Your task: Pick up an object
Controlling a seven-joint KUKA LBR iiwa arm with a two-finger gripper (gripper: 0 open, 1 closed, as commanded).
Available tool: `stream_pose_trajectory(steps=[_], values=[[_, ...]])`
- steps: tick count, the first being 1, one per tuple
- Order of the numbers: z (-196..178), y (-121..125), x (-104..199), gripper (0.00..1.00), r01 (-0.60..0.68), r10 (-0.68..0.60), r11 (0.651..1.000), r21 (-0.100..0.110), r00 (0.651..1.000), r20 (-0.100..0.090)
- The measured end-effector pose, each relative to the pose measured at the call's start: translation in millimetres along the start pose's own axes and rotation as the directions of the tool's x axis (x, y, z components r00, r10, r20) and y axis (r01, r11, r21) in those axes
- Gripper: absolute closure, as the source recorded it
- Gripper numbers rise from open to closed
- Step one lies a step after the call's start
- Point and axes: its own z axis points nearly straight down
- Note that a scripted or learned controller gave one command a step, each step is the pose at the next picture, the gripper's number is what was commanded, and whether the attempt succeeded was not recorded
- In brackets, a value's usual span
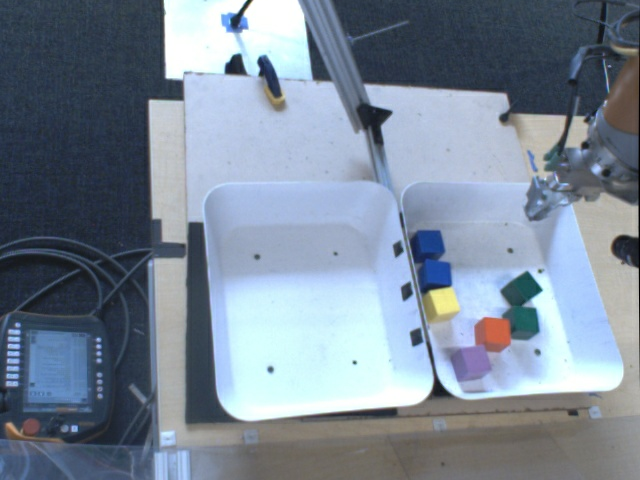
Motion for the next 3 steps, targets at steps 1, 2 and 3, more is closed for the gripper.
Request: stream_pose_trajectory(steps=[1, 2, 3], values=[[12, 4, 52, 1.00, 0.005, -0.005, 1.000, 0.004, 1.000, -0.003], [12, -2, 98, 1.00, 0.006, -0.006, 1.000, 0.004, 1.000, -0.003], [18, 5, 159, 1.00, 0.007, -0.007, 1.000, 0.004, 1.000, -0.004]])
